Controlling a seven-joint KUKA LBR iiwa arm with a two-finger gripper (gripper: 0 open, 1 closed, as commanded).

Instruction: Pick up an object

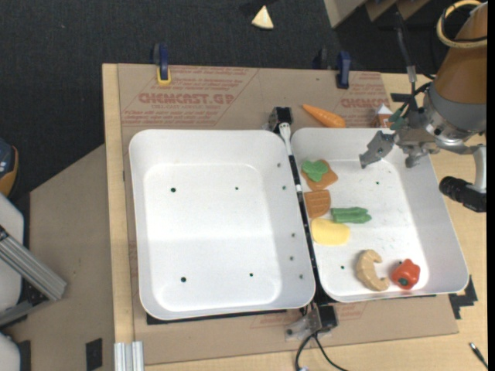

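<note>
the end effector (384, 147) hangs over the far right of the right bin (433, 230); whether it is released or clenched i cannot tell, and nothing shows in it. the toy food sits along that bin's left and near side: green leaf (314, 168), green pepper (349, 216), yellow piece (330, 233), croissant (370, 270), red pepper (405, 273), likely heaped there for easy reach. a carrot (324, 116) lies on the bench (193, 91), outside.

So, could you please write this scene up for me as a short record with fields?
left bin: no objects in it
right bin: green-topped piece, brown block, green pepper, yellow piece, croissant, red pepper
outside bins: carrot on the board behind the right bin
hand: over the right bin's far part, holding nothing visible
</note>
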